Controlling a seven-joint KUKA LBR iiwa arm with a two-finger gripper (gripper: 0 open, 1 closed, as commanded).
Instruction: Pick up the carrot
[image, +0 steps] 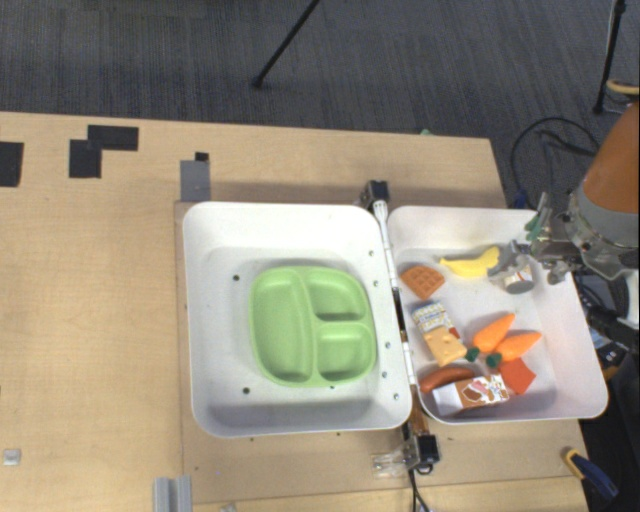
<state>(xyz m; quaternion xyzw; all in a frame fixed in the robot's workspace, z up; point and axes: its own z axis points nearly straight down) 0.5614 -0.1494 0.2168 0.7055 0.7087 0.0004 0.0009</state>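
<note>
While the wooden tabletop (90, 330) is stretching across the frame, two white bins are sitting side by side on it. Nearest the bottom edge, in the lower part of the right bin (590, 385), a small brown-and-white carton (482, 392) is lying beside a red sausage-like piece (447, 376) and a red-orange block (518, 377). Just above them two orange carrots are lying at a slant, close together: one carrot (518, 345) lower and to the right, the second carrot (494, 331) just up and left of it, their green ends pointing lower left. To their left a yellow wedge (445, 347) and a small printed packet (431, 318) are resting near the bin's left wall. Farther up, a brown waffle (423, 280) and a yellow banana (472, 264) are lying in the upper part of the bin.

At centre frame, the left bin (215, 240) is holding a green divided plate (312, 324).

At the upper right, the gripper (520, 270) is hanging over the bin's upper right corner, just right of the banana and well apart from the carrots. Whether the fingers are spread or closed I cannot tell; nothing is showing between them.
</note>
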